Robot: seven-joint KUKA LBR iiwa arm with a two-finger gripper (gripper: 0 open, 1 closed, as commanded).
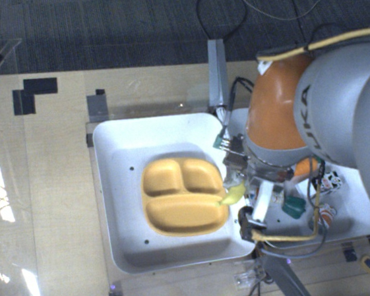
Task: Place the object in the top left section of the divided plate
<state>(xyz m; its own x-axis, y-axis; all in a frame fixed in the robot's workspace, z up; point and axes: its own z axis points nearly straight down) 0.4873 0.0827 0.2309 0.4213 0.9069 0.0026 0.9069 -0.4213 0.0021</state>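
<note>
The arm (321,115) covers most of the right bin (352,214), so its contents are largely hidden; a green item (293,206) and some small pieces beside it are hard to make out. The gripper (242,187) sits at the divided plate's (182,196) right edge, its body blocking the fingers, so I cannot tell how far apart they stand. A small yellow-green object (233,195) lies just at the plate's right rim, touching it, long axis slanting up to the right. Whether the object is gripped is unclear. The plate rests in the left bin (122,204) on the surface (46,213).
</note>
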